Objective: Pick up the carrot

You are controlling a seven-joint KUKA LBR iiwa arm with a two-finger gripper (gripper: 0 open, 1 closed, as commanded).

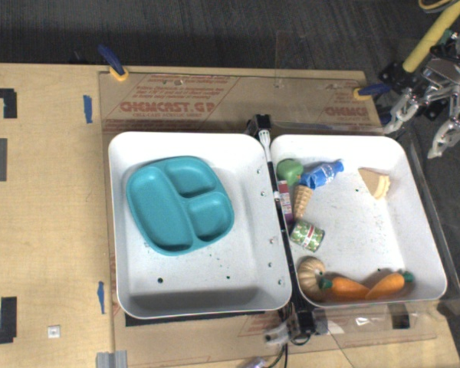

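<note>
Camera view: cardboard-topped bench (46, 228) (dark floor (176, 21))

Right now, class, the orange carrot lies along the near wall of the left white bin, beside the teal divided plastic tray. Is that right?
Not quite. The camera view shows the orange carrot lying along the near wall of the right white bin, not the left. The teal divided plastic tray sits in the left white bin, so the carrot is not beside it.

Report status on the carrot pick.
Gripper parked beyond the right bin's far corner, nothing held. Carrot lying along the near wall. Second carrot and onion crowd it.
</note>
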